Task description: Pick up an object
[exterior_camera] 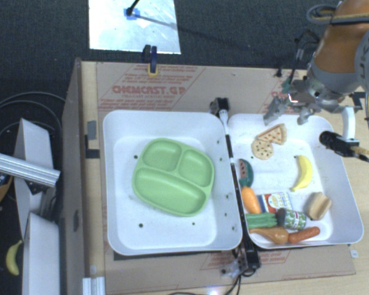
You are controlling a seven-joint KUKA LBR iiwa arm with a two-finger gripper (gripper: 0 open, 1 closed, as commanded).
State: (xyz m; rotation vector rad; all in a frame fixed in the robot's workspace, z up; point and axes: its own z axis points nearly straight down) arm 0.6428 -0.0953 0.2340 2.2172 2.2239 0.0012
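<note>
The tool point(290, 110) hung spread and empty over the right bin's point(347, 195) far edge. Two bins sat there — one green tray point(173, 176) left, one banana point(304, 171) right.

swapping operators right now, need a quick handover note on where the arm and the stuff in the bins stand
Gripper: above the far edge of the right bin, fingers spread, nothing between them.
Right bin holds the toy food: waffle pieces nearest the gripper, banana at mid-bin, watermelon slice by the divider, then carrot, bread roll and a cluster of other items along the near edge.
Left bin holds a green divided plate.
Done: nothing picked yet.
Left: descend on one item, probably the waffle, close, lift.
</note>
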